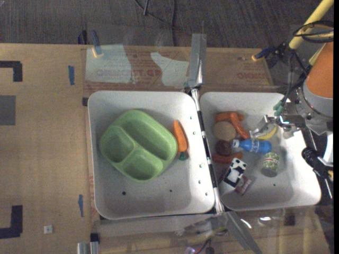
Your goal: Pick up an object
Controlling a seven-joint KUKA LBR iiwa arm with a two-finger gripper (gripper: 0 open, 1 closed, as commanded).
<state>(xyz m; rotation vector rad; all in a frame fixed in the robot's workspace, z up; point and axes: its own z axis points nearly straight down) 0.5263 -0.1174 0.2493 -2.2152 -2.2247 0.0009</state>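
A green divided plate [139, 144] is lying tilted in the left bin [106, 194], an orange carrot [181, 136] resting just beside its right edge. In the right bin [296, 194], a blue bottle [252, 145], a black-and-white cow toy [235, 171], a small green cup [270, 162] and brown and orange food pieces [226, 131] are lying clustered close together.

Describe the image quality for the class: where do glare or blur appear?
Camera view: glare streaks the clear panels behind the bins; the gripper over the right bin looks soft and washed out; the green divided plate is evenly lit and reasonably sharp.
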